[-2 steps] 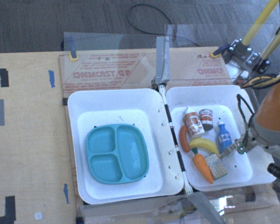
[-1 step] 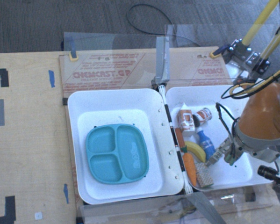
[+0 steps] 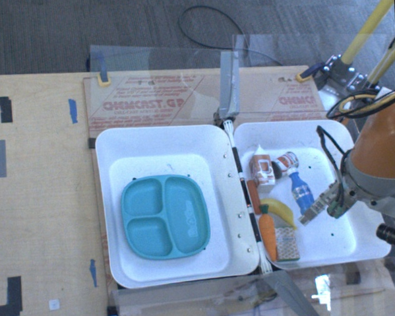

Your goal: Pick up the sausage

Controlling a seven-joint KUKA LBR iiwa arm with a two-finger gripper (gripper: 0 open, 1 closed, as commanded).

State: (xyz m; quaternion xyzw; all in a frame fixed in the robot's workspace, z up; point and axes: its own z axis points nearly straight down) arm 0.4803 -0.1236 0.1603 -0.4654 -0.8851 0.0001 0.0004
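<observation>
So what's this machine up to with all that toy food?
A robot arm reaches over the right bin, its hand low beside a blue bottle. The sausage it is meant to pick up lies by the bin's left wall, near a banana and a carrot. A teal plate sits in the left bin.

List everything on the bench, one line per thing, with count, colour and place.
Bins: two, white, side by side on the bench.
Divided plate: one, teal, in the left bin.
Sausage: one, reddish-brown, right bin, along its left wall.
Carrot: one, orange, right bin, near the front-left corner.
Banana: one, yellow, right bin, right of the carrot's top.
Bottle: one, blue, mid right bin.
Can: one, red and white, right bin, toward the back.
Arm: one, grey with orange band, from the right.
Gripper: one, above the right bin beside the bottle.
</observation>
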